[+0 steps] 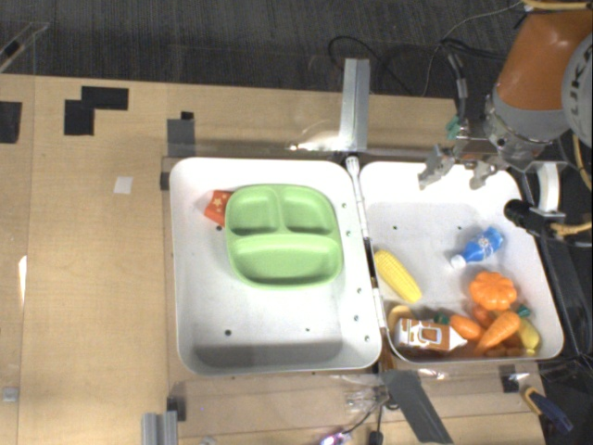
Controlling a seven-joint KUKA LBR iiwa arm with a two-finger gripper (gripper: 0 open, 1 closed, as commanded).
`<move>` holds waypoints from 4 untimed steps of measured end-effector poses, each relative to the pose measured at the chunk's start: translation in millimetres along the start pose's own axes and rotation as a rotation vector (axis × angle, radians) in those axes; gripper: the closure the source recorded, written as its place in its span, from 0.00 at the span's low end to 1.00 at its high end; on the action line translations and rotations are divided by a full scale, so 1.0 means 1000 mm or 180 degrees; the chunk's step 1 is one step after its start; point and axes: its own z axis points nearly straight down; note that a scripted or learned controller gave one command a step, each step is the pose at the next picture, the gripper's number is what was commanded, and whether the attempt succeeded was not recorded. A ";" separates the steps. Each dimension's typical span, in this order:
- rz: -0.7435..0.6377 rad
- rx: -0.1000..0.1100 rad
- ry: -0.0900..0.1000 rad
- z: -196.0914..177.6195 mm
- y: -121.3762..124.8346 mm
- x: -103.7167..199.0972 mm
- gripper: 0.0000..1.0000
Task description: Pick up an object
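Camera view: the gripper [458,170] hangs open and holds nothing at the far edge of the right bin [408,202]. The blue bottle [479,247] lies nearest, a bit closer to us.

Dark carpet [232,17] — pale wooden bench [83,276]

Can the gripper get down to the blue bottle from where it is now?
Probably yes. The gripper hangs over the right bin's far edge, and the blue bottle lies alone on bare floor, apart from the orange pumpkin.
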 end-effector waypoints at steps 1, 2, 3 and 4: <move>-0.0038 0.0003 -0.0001 0.109 -0.017 -0.070 0.00; -0.1036 -0.0017 -0.0006 0.105 -0.004 -0.096 0.00; -0.1699 -0.0015 -0.0007 0.020 -0.010 -0.083 0.00; -0.1298 -0.0013 -0.0004 0.147 -0.048 -0.096 0.00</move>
